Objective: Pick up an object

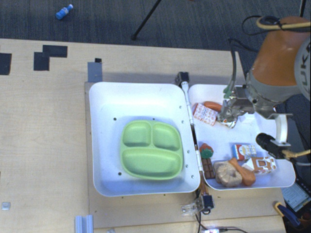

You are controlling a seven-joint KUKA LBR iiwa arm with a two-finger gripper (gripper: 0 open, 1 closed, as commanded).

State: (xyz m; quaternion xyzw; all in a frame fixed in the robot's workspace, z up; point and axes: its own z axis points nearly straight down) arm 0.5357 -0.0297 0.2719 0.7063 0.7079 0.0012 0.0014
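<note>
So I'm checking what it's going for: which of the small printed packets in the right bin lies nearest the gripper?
The red-and-white packet at the bin's far left, just left of the gripper. The blue carton and brown-and-white carton lie toward the near edge.

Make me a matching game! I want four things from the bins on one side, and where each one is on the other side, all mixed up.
Things:
1. green divided plate
2. carrot
3. claw
4. red and white packet

Places:
A. lying at the near end of the right bin
B. over the far part of the right bin
C. in the middle of the left bin
D. far part of the right bin, just left of the claw

Pairs: 1-C, 2-A, 3-B, 4-D
</note>
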